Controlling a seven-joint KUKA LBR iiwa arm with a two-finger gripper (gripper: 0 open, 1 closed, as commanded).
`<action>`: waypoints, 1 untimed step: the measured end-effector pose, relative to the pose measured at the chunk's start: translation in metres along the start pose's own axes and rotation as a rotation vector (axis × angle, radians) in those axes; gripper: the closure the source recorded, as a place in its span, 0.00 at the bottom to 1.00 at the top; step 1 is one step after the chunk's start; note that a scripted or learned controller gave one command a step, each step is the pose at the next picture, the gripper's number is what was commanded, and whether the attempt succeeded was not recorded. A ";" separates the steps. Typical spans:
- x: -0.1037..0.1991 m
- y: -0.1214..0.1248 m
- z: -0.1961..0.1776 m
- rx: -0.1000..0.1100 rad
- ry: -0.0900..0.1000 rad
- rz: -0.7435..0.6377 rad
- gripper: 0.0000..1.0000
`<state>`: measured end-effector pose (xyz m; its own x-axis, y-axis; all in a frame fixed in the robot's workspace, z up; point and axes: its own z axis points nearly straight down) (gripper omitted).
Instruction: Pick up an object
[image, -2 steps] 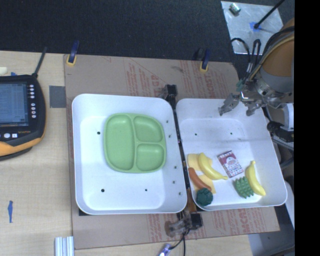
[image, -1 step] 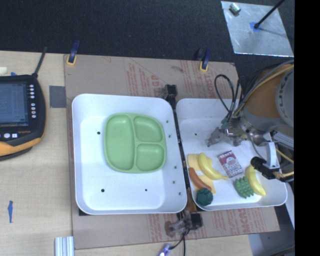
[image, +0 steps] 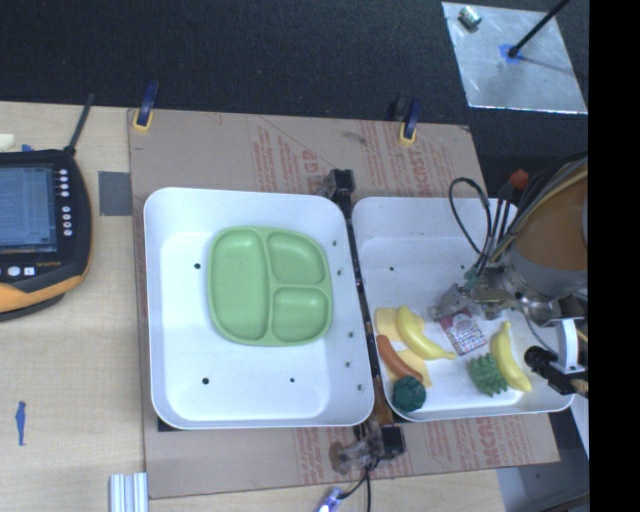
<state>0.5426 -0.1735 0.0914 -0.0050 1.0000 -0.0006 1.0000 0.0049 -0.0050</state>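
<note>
My gripper (image: 468, 304) hangs low over the middle of the right bin (image: 420, 225), open with nothing between its fingers. Just below it lies a small red-and-white packet (image: 463, 333). To the packet's left are a yellow banana (image: 420, 335) and an orange carrot (image: 399, 359), with a dark green round piece (image: 408, 395) at the bin's front. On the right lie a spiky green vegetable (image: 487, 374) and a second yellow banana (image: 510, 360).
The left bin (image: 180, 390) holds a light green divided plate (image: 270, 285). A control pendant (image: 35, 225) lies at the far left of the bench. The arm's body and black cables (image: 480, 215) crowd the right bin's right side.
</note>
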 end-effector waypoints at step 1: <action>-0.001 0.000 -0.010 0.002 -0.001 -0.004 1.00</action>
<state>0.5425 -0.1744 0.1015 -0.0086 1.0000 -0.0020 0.9999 0.0086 -0.0074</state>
